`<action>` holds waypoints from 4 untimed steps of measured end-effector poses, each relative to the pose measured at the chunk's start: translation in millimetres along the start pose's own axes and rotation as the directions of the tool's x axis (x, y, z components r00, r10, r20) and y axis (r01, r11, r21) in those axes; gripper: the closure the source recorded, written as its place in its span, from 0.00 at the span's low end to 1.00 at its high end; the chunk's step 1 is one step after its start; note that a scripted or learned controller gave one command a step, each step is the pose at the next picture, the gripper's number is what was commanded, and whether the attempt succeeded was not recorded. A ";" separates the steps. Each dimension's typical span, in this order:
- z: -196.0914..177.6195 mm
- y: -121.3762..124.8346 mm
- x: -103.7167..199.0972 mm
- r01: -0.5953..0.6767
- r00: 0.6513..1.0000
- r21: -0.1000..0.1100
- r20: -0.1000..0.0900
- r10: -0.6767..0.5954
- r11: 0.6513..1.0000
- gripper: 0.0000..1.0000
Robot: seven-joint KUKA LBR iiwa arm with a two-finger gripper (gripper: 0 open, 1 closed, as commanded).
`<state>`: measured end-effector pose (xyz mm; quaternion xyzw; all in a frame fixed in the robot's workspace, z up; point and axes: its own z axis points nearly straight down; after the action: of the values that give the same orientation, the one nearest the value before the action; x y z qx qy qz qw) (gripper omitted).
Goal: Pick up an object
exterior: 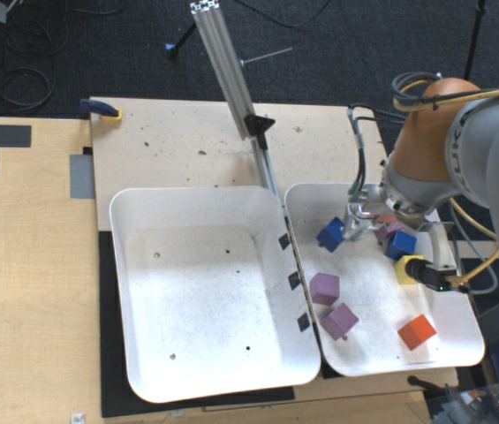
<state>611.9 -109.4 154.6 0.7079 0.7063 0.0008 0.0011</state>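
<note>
My gripper (pixel 359 222) hangs low over the back part of the right bin (pixel 461 347). A blue cube (pixel 329 234) lies just to its left, close to it or touching it; I cannot see whether it is held. To the gripper's right a second blue cube (pixel 401 244) sits beside a yellow block (pixel 405 268), and a bit of pink (pixel 381 232) peeks out from under the wrist. Two purple cubes (pixel 324 287) (pixel 340 320) rest near the bin's left wall. An orange-red cube (pixel 418 332) lies at the front right.
The left bin (pixel 134 210) stands next to the right one, with black clips (pixel 292 279) on the wall between them. A slanted aluminium post (pixel 231 78) rises behind the bins. Cables (pixel 443 279) hang by the arm at the right.
</note>
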 end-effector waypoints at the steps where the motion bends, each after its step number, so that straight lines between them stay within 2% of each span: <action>1: -63.6 1.0 -2.6 0.003 1.000 -0.001 0.000 -0.003 1.000 1.00; 2: -112.6 0.7 -11.7 0.004 1.000 -0.001 0.001 -0.004 1.000 1.00; 3: -125.7 1.1 -11.6 0.007 1.000 0.003 0.000 -0.007 1.000 1.00; 4: -106.1 -12.2 40.4 0.006 1.000 0.008 -0.003 -0.006 1.000 1.00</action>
<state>599.5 -68.8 260.6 0.7059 0.7083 -0.0010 -0.0027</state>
